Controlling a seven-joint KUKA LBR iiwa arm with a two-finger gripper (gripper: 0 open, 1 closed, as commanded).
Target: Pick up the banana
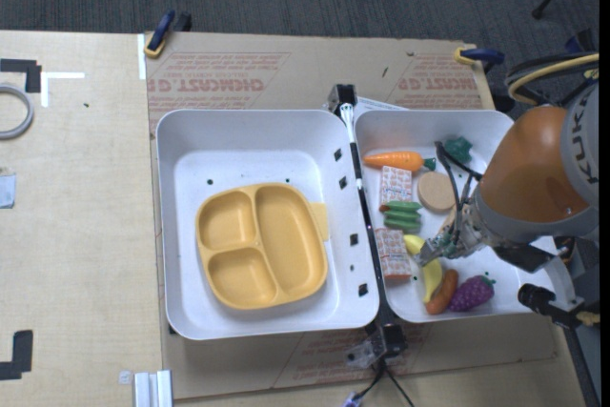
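The yellow banana (430, 274) lies near the front of the right white bin (496, 305), partly hidden under the gripper. My gripper (442, 246) hangs low over the banana's upper end, below the orange band of the arm (534, 176), which reaches in from the right. The banana still rests on the bin floor between a reddish sausage and a snack packet.
The right bin also holds a carrot (393, 159), a round cookie (437, 193), green beans (401, 213), two snack packets (392, 254), purple grapes (471, 293) and a reddish sausage (440, 296). In the left bin (181, 205) sits a yellow divided plate (260, 245).
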